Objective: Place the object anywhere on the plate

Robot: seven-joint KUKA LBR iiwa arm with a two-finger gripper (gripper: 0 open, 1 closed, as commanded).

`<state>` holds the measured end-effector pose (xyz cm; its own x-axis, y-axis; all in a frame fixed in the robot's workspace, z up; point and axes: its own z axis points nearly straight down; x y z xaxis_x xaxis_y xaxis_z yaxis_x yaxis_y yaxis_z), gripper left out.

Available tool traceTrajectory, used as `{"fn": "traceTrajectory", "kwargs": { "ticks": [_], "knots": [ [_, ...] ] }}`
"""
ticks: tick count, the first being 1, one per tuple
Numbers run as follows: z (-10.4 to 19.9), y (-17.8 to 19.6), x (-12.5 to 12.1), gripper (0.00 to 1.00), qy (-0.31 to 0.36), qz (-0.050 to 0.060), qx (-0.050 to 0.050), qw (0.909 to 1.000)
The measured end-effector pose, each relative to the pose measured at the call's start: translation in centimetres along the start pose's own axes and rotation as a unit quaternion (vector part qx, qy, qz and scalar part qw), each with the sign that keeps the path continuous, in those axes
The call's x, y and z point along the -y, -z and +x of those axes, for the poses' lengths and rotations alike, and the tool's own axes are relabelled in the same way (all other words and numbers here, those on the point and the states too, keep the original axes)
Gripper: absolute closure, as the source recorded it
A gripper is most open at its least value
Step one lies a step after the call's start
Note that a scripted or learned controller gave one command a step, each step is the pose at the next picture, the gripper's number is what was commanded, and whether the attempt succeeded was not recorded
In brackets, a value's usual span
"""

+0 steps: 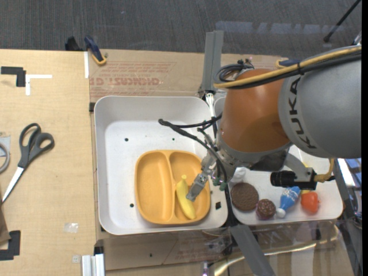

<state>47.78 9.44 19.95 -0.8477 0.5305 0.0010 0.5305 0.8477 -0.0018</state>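
The gripper [198, 187] hung over the right compartment of the yellow divided plate [152, 183], which lay in the left white bin [115, 154]; its fingers [201, 184] sat right at the upper end of a yellow banana [185, 201], and whether they were clenched on the fruit or had let it go could not be told from this slant; the banana itself lay in the right compartment, its lower end near the plate's front rim, so by position it looked already on the plate.

The risks, as a judgement: if the fingers were not released, a rise of the arm could drag the banana up and out again; if they were only brushing it, a sideways retreat could roll it over the low rim into the bin; the plate looked light and loose, so a nudge could shove it toward the bin wall; the black cables [184, 128] trailed close above and could snag.

In the right bin [330, 209] lay a brown cookie [245, 195], a dark berry-like piece [265, 208], a small blue bottle [289, 200] and a red tomato [310, 202], all well apart from the plate; scissors [29, 148] rested on the bench to the left.
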Motion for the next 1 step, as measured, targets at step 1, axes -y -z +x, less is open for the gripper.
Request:
{"fn": "traceTrajectory", "kwargs": {
  "ticks": [1],
  "knots": [
    [-0.01,0.01,0.00,0.00,0.000,0.000,0.000,1.0000]
  ]
}}
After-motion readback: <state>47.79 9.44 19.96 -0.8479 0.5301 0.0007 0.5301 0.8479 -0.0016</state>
